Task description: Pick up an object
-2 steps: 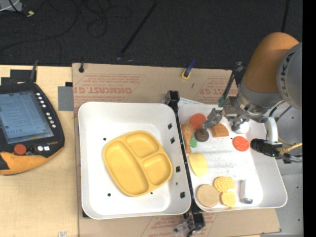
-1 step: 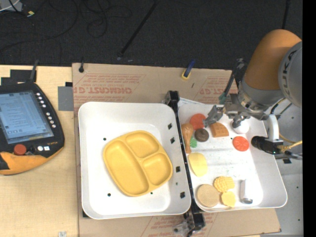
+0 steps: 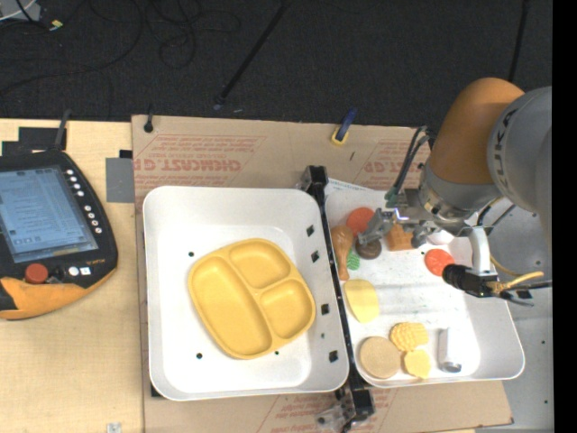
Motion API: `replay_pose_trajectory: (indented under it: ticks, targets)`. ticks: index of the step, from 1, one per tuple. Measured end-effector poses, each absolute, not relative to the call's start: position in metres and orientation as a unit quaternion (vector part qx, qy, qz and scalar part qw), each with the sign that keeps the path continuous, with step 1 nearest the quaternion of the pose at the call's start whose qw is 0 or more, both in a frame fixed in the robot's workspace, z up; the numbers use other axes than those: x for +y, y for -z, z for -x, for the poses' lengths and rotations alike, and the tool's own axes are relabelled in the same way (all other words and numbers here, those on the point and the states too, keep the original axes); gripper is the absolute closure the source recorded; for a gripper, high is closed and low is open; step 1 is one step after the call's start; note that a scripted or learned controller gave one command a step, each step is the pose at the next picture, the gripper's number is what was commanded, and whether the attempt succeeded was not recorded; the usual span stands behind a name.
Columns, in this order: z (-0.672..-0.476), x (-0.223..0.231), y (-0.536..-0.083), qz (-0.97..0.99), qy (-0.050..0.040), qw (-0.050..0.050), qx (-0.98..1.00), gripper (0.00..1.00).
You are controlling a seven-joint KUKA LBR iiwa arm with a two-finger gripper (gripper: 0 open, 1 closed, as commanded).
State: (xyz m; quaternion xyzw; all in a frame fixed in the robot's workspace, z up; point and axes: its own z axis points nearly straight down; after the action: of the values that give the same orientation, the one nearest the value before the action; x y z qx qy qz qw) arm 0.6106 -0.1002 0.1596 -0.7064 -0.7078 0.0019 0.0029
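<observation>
Right of centre in the frame, the grey arm w/ orange band (image 3: 482, 142) reaches into the shallow white right-hand bin (image 3: 491, 332), its jaws (image 3: 389, 228) low over the upper-left corner of that bin. Can't tell if they're spread or pressed together; nothing visibly pinched.

Likely targets sit right under the tool: a red-orange round piece (image 3: 361, 218), an orange-brown elongated piece (image 3: 342, 241) and a small dark green bit (image 3: 350, 262), all crowded vs. the bin wall. To do this step well, I'd judge: come straight down on one piece, centre it, avoid the wall, close before lifting.

Count, right bin: 1 pale yellow rounded block (image 3: 362, 300), 1 yellow textured disc (image 3: 408, 336), 1 tan flat disc (image 3: 380, 357), 1 small yellow piece (image 3: 417, 363), 1 grey metal-looking piece (image 3: 446, 350), 1 red disc (image 3: 439, 261). Left-hand white bin (image 3: 171, 332): 1 yellow plastic divided plate (image 3: 251, 296), 3 compartments. 2 bins total. Left edge of the tabletop: 1 control pendant w/ screen (image 3: 50, 233).
</observation>
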Motion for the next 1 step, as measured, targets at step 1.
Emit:
replay_pose_trajectory:
  ticks: [1]
  targets:
    - [-0.6140, -0.1061, -0.1004, 0.707, -0.0022, 0.003, -0.707, 0.00]
